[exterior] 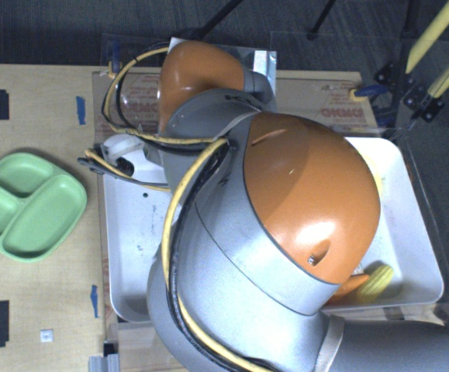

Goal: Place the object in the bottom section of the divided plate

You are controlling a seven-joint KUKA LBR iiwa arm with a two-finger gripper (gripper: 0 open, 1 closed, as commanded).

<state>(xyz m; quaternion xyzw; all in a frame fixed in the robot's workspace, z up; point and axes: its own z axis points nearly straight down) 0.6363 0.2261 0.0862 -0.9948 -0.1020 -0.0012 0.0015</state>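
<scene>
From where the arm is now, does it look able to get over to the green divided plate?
Probably yes: the green divided plate sits in the open on the bench, left of the left bin, with nothing on or around it.

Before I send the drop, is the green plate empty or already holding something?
Empty. The plate sits upright on the bench, left of the bins, and all three sections show bare green.

Shiny arm, smooth plate
The arm [286, 208] looks glossy orange and grey; the green divided plate [29, 205] looks like smooth plastic; the counter [38, 99] looks like pale wood.
</scene>
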